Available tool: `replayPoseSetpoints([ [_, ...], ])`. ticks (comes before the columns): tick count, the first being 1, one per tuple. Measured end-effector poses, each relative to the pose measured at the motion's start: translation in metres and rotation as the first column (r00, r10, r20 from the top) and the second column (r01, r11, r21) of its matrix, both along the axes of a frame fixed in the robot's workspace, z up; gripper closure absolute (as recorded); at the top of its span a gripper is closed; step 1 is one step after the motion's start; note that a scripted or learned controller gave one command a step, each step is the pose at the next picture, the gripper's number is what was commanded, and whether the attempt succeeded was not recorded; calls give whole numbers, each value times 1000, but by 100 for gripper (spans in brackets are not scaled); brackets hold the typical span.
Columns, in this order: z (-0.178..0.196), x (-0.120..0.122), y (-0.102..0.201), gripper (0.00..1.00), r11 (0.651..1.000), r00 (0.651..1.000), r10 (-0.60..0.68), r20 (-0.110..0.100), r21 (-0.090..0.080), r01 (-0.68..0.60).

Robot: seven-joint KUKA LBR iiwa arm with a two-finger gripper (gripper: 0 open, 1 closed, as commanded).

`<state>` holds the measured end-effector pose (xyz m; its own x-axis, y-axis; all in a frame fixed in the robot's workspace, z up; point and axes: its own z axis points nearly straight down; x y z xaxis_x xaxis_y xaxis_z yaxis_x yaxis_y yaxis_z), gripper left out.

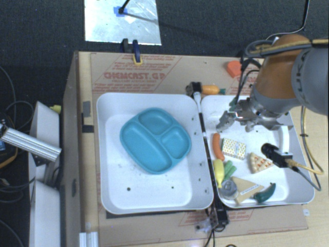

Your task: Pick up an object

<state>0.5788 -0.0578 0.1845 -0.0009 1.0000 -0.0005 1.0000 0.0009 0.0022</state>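
The gripper (226,121) is hovering with fingers apart, gripping nothing; the carrot (217,144) is lying just below it in the right bin (303,189).

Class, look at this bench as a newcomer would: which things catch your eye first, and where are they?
First, the blue divided plate, alone in the left bin. Then the grey and orange arm reaching in from the right, its claw above the right bin. Small bright toy foods crowd that bin, including an orange carrot.
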Motion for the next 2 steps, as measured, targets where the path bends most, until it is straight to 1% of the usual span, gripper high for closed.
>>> replayPoseSetpoints([
  [1, -88, 23, -31, 0, 1000, 1000, 0, -4, 0, 0],
  [2, 1, 15, 28, 0, 1000, 1000, 3, 2, 1, -3],
])
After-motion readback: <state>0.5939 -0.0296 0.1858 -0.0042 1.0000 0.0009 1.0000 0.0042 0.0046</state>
